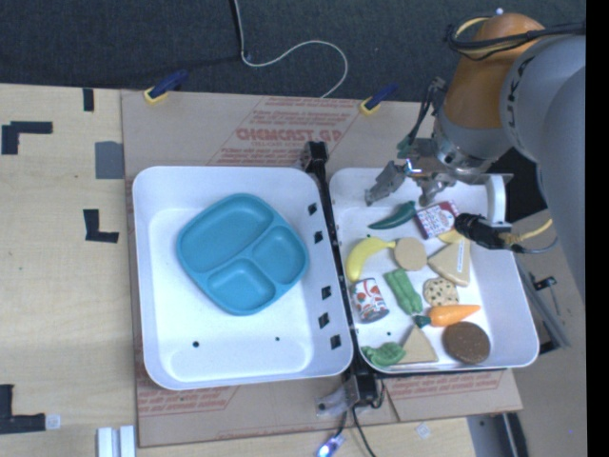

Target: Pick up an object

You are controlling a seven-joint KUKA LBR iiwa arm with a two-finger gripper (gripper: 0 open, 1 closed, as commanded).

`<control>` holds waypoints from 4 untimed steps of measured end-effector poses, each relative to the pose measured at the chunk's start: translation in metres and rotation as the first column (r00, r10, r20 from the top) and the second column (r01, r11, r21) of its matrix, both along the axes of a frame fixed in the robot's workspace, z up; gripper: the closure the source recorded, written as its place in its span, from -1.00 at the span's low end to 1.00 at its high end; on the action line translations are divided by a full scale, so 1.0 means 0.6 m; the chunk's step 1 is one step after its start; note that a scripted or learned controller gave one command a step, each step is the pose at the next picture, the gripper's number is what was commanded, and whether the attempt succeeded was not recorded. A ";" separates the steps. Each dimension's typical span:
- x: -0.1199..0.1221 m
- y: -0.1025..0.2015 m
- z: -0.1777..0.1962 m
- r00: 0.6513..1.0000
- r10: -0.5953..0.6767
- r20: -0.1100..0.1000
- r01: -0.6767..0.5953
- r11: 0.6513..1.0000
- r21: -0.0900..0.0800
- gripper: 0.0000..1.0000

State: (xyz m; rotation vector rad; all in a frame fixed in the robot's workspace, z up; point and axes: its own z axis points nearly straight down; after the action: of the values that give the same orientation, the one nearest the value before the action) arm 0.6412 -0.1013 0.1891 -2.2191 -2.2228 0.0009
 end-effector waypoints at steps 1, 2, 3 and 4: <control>0.000 0.001 0.017 1.000 0.002 0.000 -0.002 1.000 0.000 1.00; -0.094 0.070 0.335 1.000 0.004 0.016 -0.004 1.000 0.000 1.00; -0.248 0.064 0.555 1.000 0.001 0.014 -0.001 1.000 0.000 1.00; -0.241 0.065 0.558 1.000 0.000 0.001 0.000 1.000 -0.002 1.00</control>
State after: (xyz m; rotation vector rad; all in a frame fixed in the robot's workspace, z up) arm 0.4964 -0.0626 0.5240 -2.2204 -2.2245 0.0016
